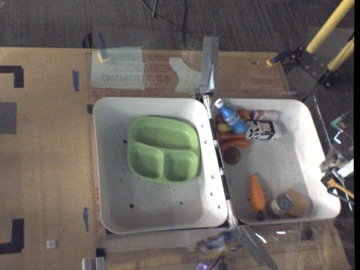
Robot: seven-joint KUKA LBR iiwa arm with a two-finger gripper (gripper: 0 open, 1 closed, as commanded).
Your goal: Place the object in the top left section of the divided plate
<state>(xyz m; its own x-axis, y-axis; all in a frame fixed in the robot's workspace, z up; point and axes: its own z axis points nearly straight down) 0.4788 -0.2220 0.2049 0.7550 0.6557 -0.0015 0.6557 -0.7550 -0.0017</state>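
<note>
A: Which object goes to the divided plate [163, 149]? The task doesn't name it.

B: No. The green plate sits in the left bin [112, 207], and every candidate lies in the right bin [292, 167], across the divider from the plate. By the upper left corner of that bin there is a blue bottle [231, 117] tilted over some orange and red pieces I can't identify, a small cow-print carton [261, 130] just beside it, and a dark round fruit [232, 155] below them. Lower down, a toy carrot [257, 192] lies apart from the cluster, with a tan round thing [296, 203] near the bin's lower right.

A: How would they handle?

B: My judgement is that they are all light play-food pieces, stiff and fairly slick plastic. The carrot looks easiest: it lies clear of its neighbours, so I'd pinch it across the thick middle, square to its long axis. The bottle could roll or slip, and it is crowded.

A: And the target?

B: I count 3 sections. The top left one would be the plate's upper left part in the frame, toward the big compartment.

A: The arm's pose?

B: At the right edge of the frame, beside the right bin, there is some dark mechanism [340, 162] that may be the gripper, above nothing in particular. Whether it is spread or pressed together, I can't tell.
</note>
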